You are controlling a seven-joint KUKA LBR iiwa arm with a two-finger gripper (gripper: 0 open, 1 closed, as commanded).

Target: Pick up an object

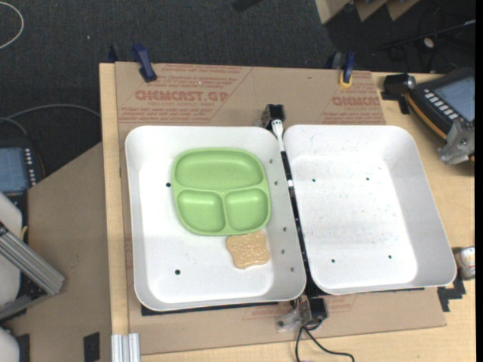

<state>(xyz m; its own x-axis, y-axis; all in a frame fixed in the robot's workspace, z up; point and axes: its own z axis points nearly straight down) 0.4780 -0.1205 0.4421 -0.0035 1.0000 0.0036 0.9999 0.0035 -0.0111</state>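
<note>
1. Can't tell how your gripper is set from here, so check that before committing.
2. Easiest target is probably the tan biscuit (248,250), in the left bin (151,225), touching the green tray (221,191).
3. Drop straight down and stay clear of the tray rim.

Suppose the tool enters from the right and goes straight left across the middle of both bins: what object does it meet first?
Likely the green divided plate in the left bin, if it travels low enough; depth is unclear.

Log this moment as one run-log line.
left bin: green divided tray, tan cracker-like piece touching its near edge | right bin | nothing lifted yet
</note>
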